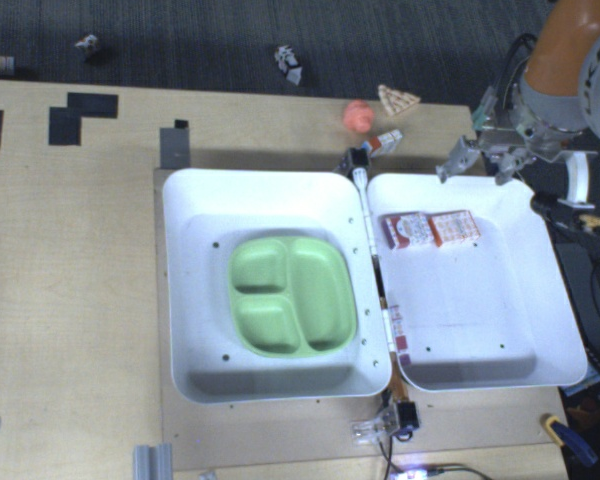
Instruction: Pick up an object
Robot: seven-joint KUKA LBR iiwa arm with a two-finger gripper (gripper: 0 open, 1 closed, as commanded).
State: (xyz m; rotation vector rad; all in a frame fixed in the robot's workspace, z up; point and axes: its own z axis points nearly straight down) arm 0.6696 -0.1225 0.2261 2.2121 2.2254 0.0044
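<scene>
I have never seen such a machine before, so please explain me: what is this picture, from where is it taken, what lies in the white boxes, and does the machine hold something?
One camera took this picture, fixed above a wooden bench and looking down at a slant. The grey and orange shape at the upper right is a robot arm. At its end is the pincer, the part meant for grasping; it hangs over the far edge of the right bin, and I see nothing in it.

Two shallow white bins sit side by side. The left bin contains a green tray with compartments. The right bin contains a red and white packet, lying flat near its far side.

Behind the bins, on the bench, lie small loose things: an orange ball and a triangular piece.
</scene>
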